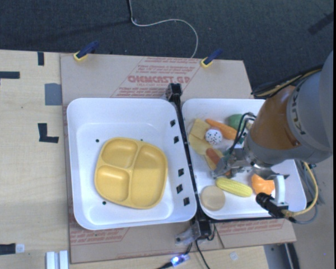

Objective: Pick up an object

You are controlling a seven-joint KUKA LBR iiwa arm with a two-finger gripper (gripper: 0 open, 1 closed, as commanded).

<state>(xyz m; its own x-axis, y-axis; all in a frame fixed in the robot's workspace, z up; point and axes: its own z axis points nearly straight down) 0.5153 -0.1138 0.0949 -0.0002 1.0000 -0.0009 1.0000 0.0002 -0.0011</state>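
Left bin [78, 150]: I see a yellow divided plastic plate [131, 172]
Right bin [298, 198]: yellow corn cob [234, 187], round tan disc [213, 197], orange carrot [221, 128], white dotted ball [213, 136]
Gripper [225, 167]: low over the corn; I cannot tell its opening

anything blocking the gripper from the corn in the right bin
Nothing visible does. The gripper sits low in the right bin, just above and left of the corn, with only a small gap of bare bin floor between them.
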